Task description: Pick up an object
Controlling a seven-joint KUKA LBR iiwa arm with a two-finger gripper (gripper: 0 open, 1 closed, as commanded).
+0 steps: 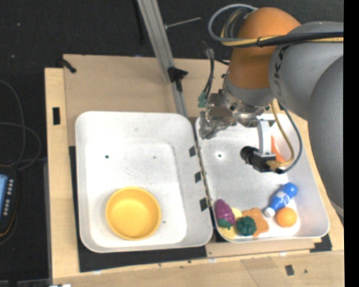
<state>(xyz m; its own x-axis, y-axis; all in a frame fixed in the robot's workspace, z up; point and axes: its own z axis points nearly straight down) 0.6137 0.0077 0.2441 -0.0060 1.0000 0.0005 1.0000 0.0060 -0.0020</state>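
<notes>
The grey KUKA arm with its orange band takes up the far corner above the right-hand shallow white plastic bin, reaching over that bin's far edge. Beside that bin, sharing its long inner wall, lies the left-hand white bin, and in that one's near part sits a round yellow plastic bowl, mouth up. The two-finger gripper hangs over the right bin's far inner corner; how wide it stands cannot be told from here, and nothing shows in its grasp. So the pick looks not yet made: a thing must still be chosen, closed on and lifted. The likely candidates are clustered along the right bin's near wall, well apart from the gripper: a small white bottle with a blue cap, its long axis slanting with the cap toward the far outer side, an orange ball just beside it, a green toy and a purple toy nearer the inner wall.
</notes>
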